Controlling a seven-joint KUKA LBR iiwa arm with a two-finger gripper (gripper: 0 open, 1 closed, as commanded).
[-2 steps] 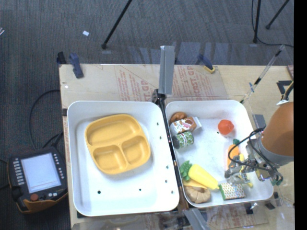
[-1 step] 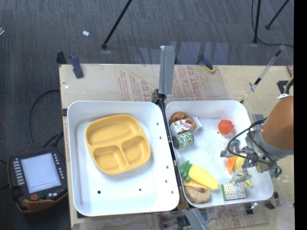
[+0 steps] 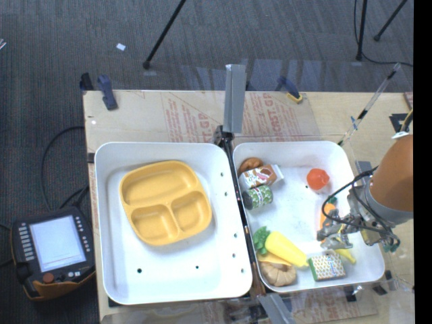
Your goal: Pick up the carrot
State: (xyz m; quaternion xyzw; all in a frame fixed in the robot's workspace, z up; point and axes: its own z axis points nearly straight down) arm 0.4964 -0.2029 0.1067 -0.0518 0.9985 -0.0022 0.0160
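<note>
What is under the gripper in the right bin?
Under the gripper an orange sliver, likely the carrot, lies on the right bin floor. Most of it is covered by the gripper, so contact cannot be judged.

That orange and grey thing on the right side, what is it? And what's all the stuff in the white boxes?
That is a robot arm, reaching in from the right. One camera looks down on the bench from above. At the arm's tip is its hand, low over the right bin. I cannot tell if it is gripping anything. An orange carrot, which it should pick up, lies just beside the hand. That bin also holds toy food: a tomato, two cans, corn, bread and a small box. The left bin holds a yellow tray with three sections.
</note>
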